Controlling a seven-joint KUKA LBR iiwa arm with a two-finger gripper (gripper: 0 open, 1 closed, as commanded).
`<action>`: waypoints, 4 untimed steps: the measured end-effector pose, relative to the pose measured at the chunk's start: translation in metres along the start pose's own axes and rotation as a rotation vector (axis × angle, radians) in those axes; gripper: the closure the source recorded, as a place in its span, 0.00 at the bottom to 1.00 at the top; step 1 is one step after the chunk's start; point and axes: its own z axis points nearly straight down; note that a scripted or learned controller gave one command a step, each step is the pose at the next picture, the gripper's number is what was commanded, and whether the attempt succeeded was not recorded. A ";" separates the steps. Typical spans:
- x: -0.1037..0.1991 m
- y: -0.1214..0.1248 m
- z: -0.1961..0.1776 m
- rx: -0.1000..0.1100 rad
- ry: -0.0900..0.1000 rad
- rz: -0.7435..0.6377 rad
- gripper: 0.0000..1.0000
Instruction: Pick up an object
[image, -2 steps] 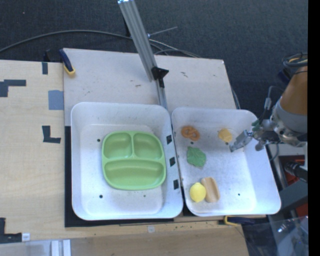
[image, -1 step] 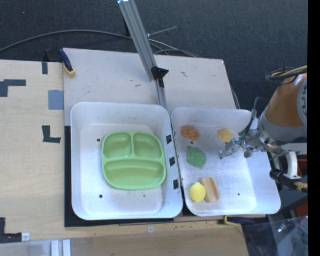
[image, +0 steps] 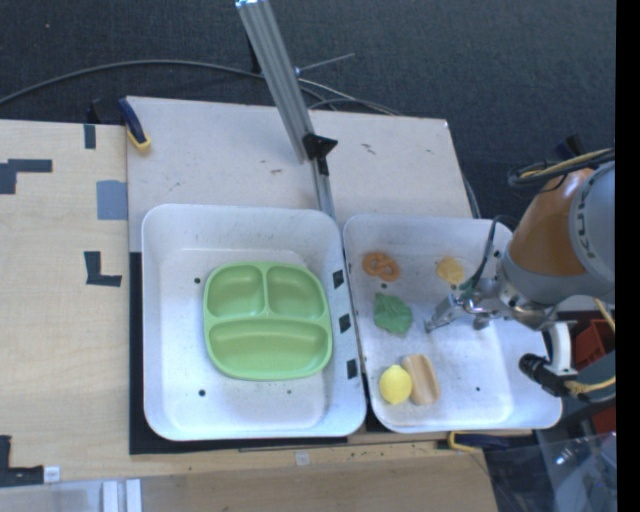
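1. While the grey arm (image: 560, 240) reaches in from the right, its claw (image: 440, 322) hangs low inside the right bin (image: 500, 400), tips pointing left.
2. Whether the claw is spread or pressed together cannot be told; nothing is seen between its tips.
3. Just left of the claw lies a green leafy piece (image: 393, 314).
4. Farther back in the same bin sit a brown pretzel-like piece (image: 380, 265) and, to its right, a small yellow piece (image: 450, 270).
5. Near the bin's front, a yellow lemon (image: 396, 385) touches a hot dog bun (image: 423, 379) on its right.
6. On the tabletop (image: 230, 160), the left bin (image: 160, 330) holds a green divided plate (image: 267, 320).
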 end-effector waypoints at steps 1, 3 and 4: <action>0.000 0.001 -0.013 -0.002 0.000 -0.001 1.00; -0.007 -0.001 -0.107 -0.009 -0.002 0.000 1.00; -0.006 0.000 -0.133 -0.007 -0.001 0.000 1.00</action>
